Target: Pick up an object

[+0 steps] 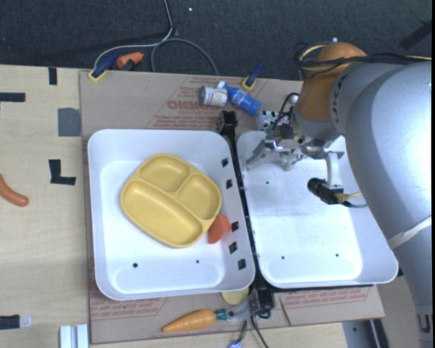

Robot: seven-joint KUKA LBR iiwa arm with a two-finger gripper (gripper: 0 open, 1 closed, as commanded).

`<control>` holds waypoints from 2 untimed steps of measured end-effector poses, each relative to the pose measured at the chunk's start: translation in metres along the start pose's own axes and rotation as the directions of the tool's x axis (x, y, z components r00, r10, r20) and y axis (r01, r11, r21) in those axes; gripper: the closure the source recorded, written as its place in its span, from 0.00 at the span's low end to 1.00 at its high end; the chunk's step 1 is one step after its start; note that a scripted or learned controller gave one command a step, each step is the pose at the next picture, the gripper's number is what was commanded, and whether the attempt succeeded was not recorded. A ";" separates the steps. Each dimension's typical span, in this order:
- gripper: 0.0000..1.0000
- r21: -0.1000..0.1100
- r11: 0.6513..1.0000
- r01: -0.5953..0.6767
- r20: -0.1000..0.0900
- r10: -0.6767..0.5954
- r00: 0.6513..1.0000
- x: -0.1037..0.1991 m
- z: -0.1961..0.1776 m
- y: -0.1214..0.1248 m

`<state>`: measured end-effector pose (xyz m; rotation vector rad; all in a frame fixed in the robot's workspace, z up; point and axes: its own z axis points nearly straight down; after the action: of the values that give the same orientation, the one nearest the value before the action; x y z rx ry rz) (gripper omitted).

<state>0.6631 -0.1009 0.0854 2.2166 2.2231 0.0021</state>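
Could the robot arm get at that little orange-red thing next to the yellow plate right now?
Probably yes. The orange-red piece lies in the left bin, touching the yellow divided plate on one side, with nothing on top of it. The gripper hangs over the right bin, so it must cross the divider first.

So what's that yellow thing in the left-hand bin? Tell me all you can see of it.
It is a yellow divided plate, plastic by its look, with rounded corners and three shallow compartments set apart by raised ridges. It lies flat and right way up, turned at a slant, near the middle of the left bin. A small orange-red object sits against its lower right edge. No food is visible in its compartments.
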 end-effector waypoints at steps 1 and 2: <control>0.00 0.000 1.000 -0.002 0.002 0.002 1.000 0.004 0.000 -0.006; 0.00 0.000 1.000 -0.001 0.001 0.001 1.000 0.002 0.000 -0.008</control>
<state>0.6552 -0.0990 0.0858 2.2170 2.2209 0.0008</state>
